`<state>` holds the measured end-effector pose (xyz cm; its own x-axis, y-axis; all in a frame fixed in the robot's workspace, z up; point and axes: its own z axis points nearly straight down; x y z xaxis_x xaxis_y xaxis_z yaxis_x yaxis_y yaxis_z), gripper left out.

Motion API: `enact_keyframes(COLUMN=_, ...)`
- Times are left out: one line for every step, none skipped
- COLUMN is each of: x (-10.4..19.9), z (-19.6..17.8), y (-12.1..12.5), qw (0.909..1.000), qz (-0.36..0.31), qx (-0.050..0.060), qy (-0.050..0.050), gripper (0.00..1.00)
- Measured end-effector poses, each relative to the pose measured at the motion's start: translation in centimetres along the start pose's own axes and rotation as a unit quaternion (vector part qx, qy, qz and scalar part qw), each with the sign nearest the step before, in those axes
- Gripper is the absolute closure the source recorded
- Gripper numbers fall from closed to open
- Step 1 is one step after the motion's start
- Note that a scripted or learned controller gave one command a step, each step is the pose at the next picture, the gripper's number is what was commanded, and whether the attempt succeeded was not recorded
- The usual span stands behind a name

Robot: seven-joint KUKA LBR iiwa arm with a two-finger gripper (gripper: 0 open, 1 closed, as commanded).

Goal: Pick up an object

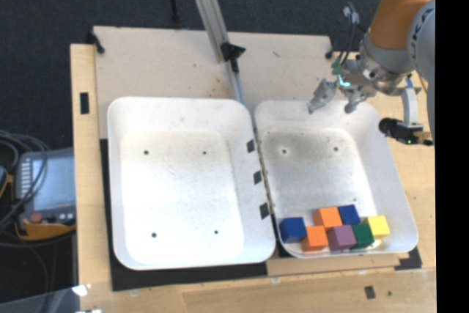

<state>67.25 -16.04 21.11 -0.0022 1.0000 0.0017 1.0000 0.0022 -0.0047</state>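
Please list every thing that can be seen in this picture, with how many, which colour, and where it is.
blocks: seven, clustered at the near edge of the right bin; two blue, two orange, one purple, one green, one yellow
right bin: one, white, right half of the bench
left bin: one, white, left half of the bench
bench: one, light wood, under both bins
metal rail: one, silver, slanting from the top down to between the bins
handheld controller: one, grey with an orange part, left of the bench, with cables
arm: one, grey with an orange band, upper right
gripper: one, open, over the far edge of the right bin, holding nothing
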Motion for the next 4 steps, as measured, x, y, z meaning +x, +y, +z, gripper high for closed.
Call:
enact_keyframes(x=-0.1, z=-0.4, y=0.1, qw=1.0, qz=-0.001, qx=-0.002, qy=-0.003, gripper=0.0)
enact_keyframes(x=0.7, z=5.0, y=0.0, qw=1.0, qz=-0.002, qx=0.0, qy=-0.002, gripper=0.0)
enact_keyframes(x=1.4, z=10.8, y=-0.2, qw=1.0, qz=-0.003, qx=0.0, qy=-0.002, gripper=0.0)
enact_keyframes(x=1.2, z=11.3, y=-0.1, qw=1.0, qz=-0.002, qx=-0.002, qy=-0.003, gripper=0.0)
